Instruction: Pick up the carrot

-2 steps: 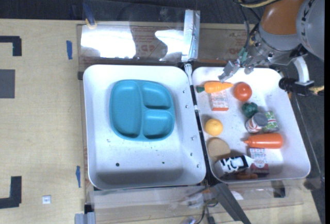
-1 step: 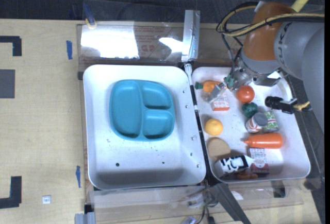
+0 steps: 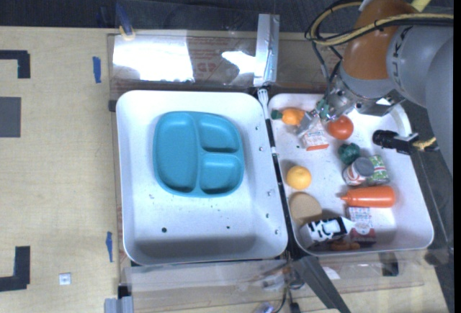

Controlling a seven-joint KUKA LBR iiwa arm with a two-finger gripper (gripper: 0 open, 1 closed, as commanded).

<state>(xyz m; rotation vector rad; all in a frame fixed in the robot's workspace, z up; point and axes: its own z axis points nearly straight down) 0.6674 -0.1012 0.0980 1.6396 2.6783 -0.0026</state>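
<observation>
The carrot (image 3: 369, 196) lies flat in the right bin (image 3: 418, 182), a stubby orange piece with a smooth, slightly glossy skin, its long axis running left to right and its left end narrowing to a rounded tip. Taking the carrot as the landmark: just above it, almost touching, sits a small can (image 3: 366, 170) with a grey top and a printed label, and above that a dark green lump (image 3: 349, 152). Further up is a red tomato (image 3: 340, 127), with a small white and red carton (image 3: 314, 137) to its left and an orange fruit (image 3: 292, 116) beyond. Left of the carrot, apart from it, rests a yellow lemon (image 3: 298, 177), and below-left a tan round thing (image 3: 305, 205). Directly below the carrot lie a small red and white packet (image 3: 360, 219) and a black and white item (image 3: 324, 228).

The gripper (image 3: 333, 107) hangs well above the carrot, near the tomato and carton (whether its fingers are spread or closed cannot be told from here).

Far left of the carrot, the left bin (image 3: 137, 160) holds a blue divided tray (image 3: 198, 153).
</observation>
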